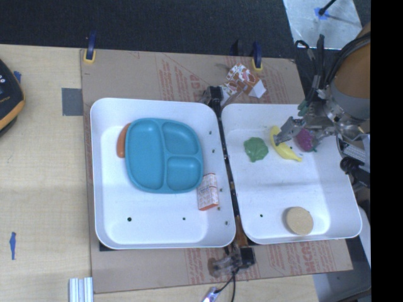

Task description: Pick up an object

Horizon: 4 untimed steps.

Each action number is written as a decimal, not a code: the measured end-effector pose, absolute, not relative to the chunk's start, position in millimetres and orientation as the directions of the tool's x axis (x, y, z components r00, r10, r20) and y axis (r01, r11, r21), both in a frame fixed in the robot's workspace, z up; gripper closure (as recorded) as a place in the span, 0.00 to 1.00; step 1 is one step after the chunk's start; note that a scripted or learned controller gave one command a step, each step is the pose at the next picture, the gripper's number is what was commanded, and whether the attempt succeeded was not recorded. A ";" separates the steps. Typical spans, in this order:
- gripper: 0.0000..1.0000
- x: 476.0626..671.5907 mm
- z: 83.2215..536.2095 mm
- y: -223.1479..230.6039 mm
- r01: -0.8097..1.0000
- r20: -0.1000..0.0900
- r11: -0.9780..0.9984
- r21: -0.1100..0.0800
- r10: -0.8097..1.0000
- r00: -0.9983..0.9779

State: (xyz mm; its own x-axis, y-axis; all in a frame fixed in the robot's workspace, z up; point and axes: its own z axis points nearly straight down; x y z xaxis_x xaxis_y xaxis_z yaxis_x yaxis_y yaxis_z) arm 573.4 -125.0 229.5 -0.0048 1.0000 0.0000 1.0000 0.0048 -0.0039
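Observation:
In the right bin (327,187) lie a green lumpy toy (255,148), a yellow banana-shaped piece (286,151), a purple object (306,139) and a tan round disc (298,220). My gripper (302,134) is low over the bin's far right part, right at the purple object. It stands open, its dark fingers (287,131) spread to either side of the purple object, and the left one is close to the yellow piece. The purple object looks to rest on the bin floor.
The left bin (107,168) holds a blue divided plate (164,155) lying over an orange item (120,142), with a small labelled packet (208,191) beside it. A crumpled wrapper (242,80) lies behind the bins. A dark device (7,96) sits at the far left.

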 end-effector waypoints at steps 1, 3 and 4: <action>0.00 591.2 184.1 -194.6 1.000 -0.003 0.004 -0.003 1.000 -0.004; 0.00 545.8 91.7 -212.6 1.000 -0.001 0.005 -0.005 1.000 -0.005; 0.00 637.6 203.7 -211.8 1.000 -0.001 0.004 0.000 1.000 -0.004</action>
State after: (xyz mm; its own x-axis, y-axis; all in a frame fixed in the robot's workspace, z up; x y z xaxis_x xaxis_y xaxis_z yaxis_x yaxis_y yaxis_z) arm 637.6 -211.8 203.7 -0.0037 1.0000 -0.0008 1.0000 0.0037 -0.0001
